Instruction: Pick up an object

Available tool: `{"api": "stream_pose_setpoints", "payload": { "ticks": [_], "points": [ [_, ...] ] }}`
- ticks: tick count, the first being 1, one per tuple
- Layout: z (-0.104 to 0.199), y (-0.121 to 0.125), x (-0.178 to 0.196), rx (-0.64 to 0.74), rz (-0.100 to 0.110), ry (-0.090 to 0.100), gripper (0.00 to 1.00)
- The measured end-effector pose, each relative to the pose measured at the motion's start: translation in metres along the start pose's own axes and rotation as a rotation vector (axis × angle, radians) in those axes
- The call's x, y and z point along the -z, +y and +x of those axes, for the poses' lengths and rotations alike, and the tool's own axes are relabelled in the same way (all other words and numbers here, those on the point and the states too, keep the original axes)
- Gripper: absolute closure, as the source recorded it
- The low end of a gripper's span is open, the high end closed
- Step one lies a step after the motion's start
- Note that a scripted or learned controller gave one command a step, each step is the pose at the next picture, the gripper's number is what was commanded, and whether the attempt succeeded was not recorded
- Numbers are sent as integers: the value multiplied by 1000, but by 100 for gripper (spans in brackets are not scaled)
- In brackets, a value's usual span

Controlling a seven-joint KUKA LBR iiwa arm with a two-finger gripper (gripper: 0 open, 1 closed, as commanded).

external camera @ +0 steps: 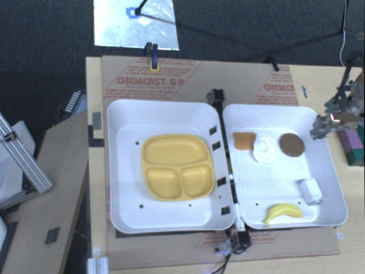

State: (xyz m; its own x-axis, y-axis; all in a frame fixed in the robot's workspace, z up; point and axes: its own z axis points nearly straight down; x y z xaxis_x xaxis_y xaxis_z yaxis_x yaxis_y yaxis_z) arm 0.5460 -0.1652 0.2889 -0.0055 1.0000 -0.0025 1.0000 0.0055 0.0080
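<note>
The right bin [328, 170] holds several small objects. An orange-brown toast piece [244, 140] lies at its far left, with a white fried-egg shape [263, 149] beside it and a brown round disc [292, 144] further right. A small white block [310, 190] and a yellow banana [283, 212] lie near the front. My gripper [321, 128] hangs over the bin's right rim, just right of the brown disc and apart from it. Nothing shows in its grasp.
A yellow divided plate [175, 166] lies in the left bin [122, 153]. A green and purple block [353, 144] stands on the bench to the right of the bins. A shiny metal sheet [136, 16] lies behind the bench, and a yellow clamp [154, 59] sits at the back edge.
</note>
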Motion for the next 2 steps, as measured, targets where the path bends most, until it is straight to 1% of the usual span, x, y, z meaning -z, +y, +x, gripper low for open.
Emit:
{"api": "stream_pose_setpoints", "payload": {
  "ticks": [1, 2],
  "points": [
    [59, 11, 0, 5, 5, 4, 100],
    [112, 21, -19, 4, 7, 5, 100]
  ]
}}
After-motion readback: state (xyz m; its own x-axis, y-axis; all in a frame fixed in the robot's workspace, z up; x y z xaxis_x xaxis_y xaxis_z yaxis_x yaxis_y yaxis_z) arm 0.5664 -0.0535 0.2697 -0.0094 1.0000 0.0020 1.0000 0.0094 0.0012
